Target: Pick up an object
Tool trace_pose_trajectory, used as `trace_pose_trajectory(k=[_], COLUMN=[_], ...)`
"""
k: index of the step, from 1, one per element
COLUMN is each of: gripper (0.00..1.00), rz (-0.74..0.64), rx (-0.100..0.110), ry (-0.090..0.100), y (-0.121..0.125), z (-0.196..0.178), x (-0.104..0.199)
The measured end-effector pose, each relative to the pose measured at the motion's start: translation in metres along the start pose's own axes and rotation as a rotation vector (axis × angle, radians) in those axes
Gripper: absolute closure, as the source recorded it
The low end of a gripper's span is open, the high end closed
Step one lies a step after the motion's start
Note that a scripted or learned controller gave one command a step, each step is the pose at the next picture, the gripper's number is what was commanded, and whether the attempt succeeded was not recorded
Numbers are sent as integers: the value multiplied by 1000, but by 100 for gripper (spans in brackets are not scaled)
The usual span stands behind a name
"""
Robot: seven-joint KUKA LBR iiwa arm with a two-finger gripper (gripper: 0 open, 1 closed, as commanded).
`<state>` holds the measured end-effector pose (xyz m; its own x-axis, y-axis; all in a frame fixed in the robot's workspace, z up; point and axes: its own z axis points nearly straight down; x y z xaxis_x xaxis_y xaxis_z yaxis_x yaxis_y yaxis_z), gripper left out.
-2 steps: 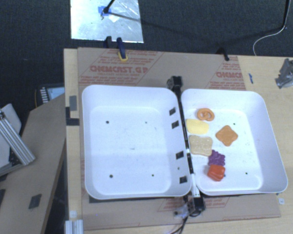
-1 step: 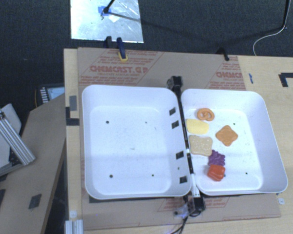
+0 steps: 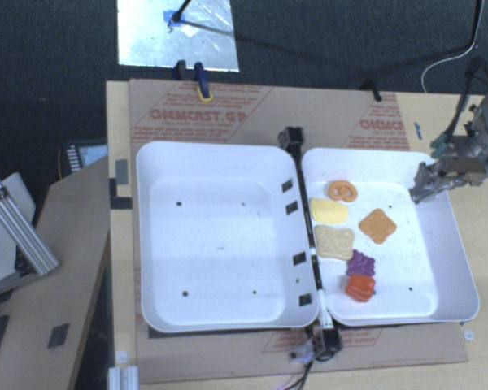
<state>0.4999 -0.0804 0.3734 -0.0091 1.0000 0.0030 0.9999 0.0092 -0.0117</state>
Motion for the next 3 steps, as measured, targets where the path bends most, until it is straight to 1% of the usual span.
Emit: trace_pose_trajectory(k=[1,2,3], gripper=[100,100,100], rz=[1,-10,2], rx=[-30,-15,-15], ry=[-4,1,-1], y=[21,-16,-13], z=[-160,-162,-161], x=[39,180,239])
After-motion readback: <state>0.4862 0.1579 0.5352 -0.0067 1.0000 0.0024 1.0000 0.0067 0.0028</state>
